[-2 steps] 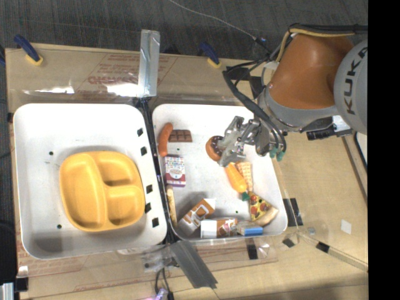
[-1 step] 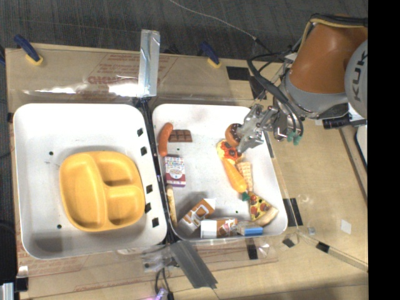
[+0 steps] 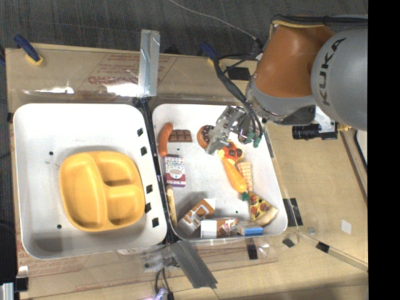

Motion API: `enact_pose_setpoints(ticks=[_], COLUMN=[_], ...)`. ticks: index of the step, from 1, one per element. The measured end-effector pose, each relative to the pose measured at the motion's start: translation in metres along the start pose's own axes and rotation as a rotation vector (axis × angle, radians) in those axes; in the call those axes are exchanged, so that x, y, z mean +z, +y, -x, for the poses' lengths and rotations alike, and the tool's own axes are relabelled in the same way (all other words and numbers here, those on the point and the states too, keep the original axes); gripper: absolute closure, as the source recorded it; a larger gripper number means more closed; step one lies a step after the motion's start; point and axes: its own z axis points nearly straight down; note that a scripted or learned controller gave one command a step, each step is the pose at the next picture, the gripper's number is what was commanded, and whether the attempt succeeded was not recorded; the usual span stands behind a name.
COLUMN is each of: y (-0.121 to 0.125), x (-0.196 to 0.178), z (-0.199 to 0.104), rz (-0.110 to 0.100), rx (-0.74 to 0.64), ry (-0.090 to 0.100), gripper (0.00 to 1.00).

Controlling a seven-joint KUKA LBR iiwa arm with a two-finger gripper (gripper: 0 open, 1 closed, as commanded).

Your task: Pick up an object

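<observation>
My gripper [image 3: 219,140] hangs over the upper middle of the right bin [image 3: 206,195], its metal fingers pointing down-left. It sits just over a round brown cookie-like toy [image 3: 204,135] and a small red and orange toy [image 3: 232,152]. Below these lie an orange carrot-shaped piece [image 3: 235,175] and a waffle strip [image 3: 245,173]. A hot dog [image 3: 164,139], a chocolate bar [image 3: 181,135] and a small purple carton [image 3: 175,170] lie at the bin's left side. Nothing shows between the fingers.
The left bin [image 3: 37,127] holds a yellow divided plate [image 3: 102,189]. Along the right bin's front lie a pizza slice [image 3: 261,209], a brown box [image 3: 197,213] and small packets [image 3: 228,228]. A breadstick [image 3: 170,206] lies by the divider.
</observation>
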Motion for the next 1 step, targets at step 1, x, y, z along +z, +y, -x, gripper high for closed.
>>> enact_pose_setpoints(ticks=[1], y=[-0.0029], x=[-0.0205], z=[-0.0552], rz=[-0.001], rx=[0.203], ry=[-0.001], gripper=[1.0])
